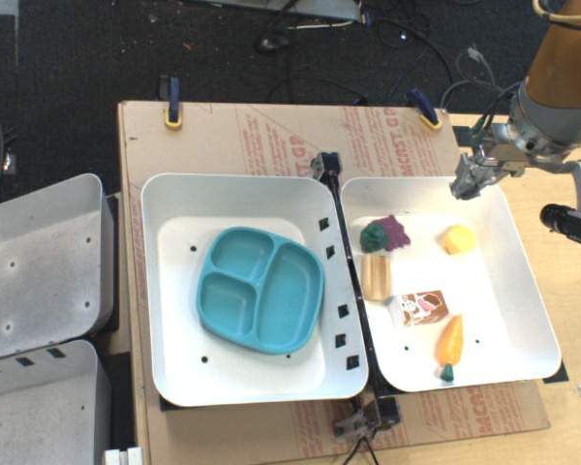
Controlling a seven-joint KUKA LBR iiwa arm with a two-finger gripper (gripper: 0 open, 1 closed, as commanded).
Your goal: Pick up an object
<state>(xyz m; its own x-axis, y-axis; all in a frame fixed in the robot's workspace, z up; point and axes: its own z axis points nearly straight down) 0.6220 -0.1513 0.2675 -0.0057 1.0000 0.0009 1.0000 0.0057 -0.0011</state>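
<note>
From my feed I see two shallow white bins side by side on the bench. The left bin holds a single teal divided plate, lying flat near its middle, with three compartments. The right bin carries the small things I could pick. At its far left sit a green piece and a purple piece, touching each other. Just nearer than those, along the bin's left wall, lies a tan wooden block. A yellow block rests by itself toward the far right of the bin floor. Near the middle lies a small brown and white packet, and just nearer and to its right an orange carrot-shaped toy with a green tip pointing toward the near edge. The gripper hangs over the far edge of the right bin, apart from every object and nearest the yellow block; I see nothing in it, and I cannot tell from here how it is set.
</note>
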